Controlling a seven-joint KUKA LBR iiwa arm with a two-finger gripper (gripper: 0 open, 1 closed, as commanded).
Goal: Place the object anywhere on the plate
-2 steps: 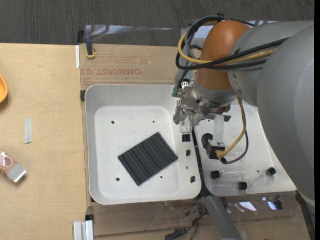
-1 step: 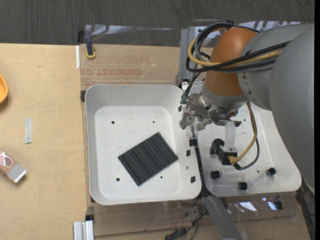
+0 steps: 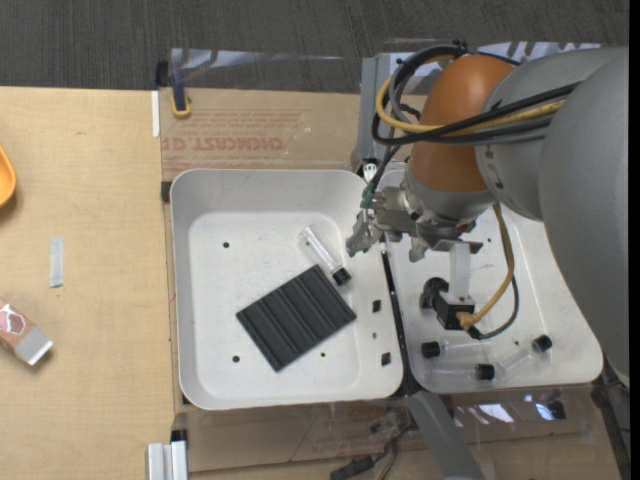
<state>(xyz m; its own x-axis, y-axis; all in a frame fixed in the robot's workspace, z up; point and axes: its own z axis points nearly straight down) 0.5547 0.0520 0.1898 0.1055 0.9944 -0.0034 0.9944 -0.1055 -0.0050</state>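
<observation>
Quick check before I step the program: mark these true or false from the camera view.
1. A dark ribbed plate lies in the left bin. True.
2. A clear tube with a black cap rests on the plate. False: it lies beside the plate's upper corner, on the bin floor.
3. The gripper is over the left bin's right edge. True.
4. The right bin holds the plate. False: it holds small clear, black-capped pieces.
</observation>
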